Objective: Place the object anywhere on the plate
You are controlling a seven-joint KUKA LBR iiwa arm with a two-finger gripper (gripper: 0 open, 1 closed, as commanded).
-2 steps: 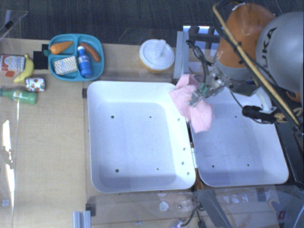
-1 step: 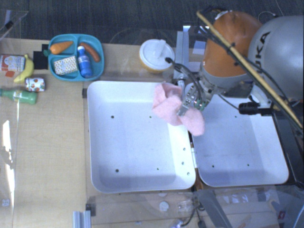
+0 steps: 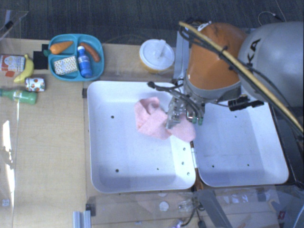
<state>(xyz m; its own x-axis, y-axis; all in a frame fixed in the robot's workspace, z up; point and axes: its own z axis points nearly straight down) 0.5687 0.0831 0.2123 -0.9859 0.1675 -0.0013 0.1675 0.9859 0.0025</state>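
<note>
A crumpled pink cloth [image 3: 151, 119] lies in the left white bin [image 3: 118, 165], toward its upper right part. My gripper [image 3: 173, 119] hangs over the cloth's right half, low and close to it; whether it touches the cloth is unclear. The grey and orange arm [image 3: 213, 61] hides the bin's far right corner. A blue divided plate [image 3: 97, 49] stands on the bench at the upper left, outside the bins, well away from the gripper. It holds toy food: an orange carrot, a blue bottle, a sausage and a cracker.
The right white bin [image 3: 242, 156] sits beside the left one. A white lidded cup [image 3: 157, 54] stands behind the left bin. A banana, a small can, a carton and a green bottle [image 3: 20, 96] lie at the far left of the bench.
</note>
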